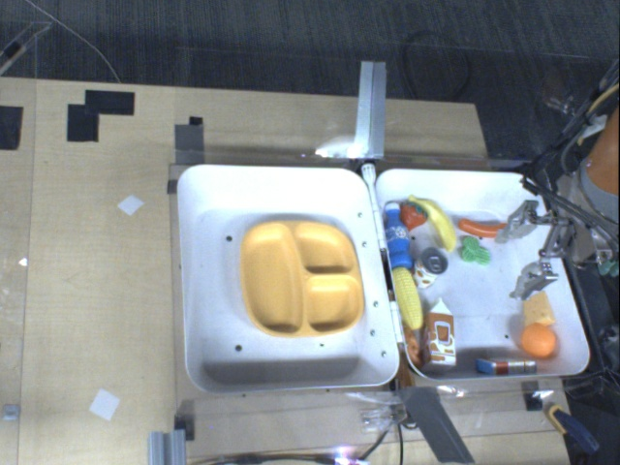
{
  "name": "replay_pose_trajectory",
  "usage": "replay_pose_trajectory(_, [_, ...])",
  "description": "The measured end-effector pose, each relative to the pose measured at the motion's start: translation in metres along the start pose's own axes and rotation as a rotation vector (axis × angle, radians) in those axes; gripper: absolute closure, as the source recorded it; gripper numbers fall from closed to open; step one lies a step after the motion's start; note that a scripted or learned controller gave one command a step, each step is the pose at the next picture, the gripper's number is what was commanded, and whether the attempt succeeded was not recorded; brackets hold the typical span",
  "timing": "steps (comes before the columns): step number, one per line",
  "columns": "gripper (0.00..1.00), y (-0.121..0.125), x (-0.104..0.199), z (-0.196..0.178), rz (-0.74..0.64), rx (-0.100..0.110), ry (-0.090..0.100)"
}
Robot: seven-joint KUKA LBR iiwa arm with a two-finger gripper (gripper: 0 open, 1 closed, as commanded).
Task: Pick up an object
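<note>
While our gripper (531,250) hovers with fingers spread and empty, a miss looks likely.
We risk closing between the cheese wedge (539,309) and the orange (539,341).

Yellow divided tray (298,277) in left white bin (208,289); wooden bench (87,279); metal post (372,109)

bins (281,371): smooth white plastic, slight sheen
tray (300,277): matt yellow plastic
bench (87,289): pale wood
post (372,109): dull metal
</note>
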State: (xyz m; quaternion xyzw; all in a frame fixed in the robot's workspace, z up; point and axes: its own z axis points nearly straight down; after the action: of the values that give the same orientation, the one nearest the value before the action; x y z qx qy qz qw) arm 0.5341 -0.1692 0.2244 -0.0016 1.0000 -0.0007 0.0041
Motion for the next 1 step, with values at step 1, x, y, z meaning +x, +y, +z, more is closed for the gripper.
replay_pose_trajectory(1, [0.0, -0.0155, -0.0098, 0.0527, 0.399, 0.0, 0.003])
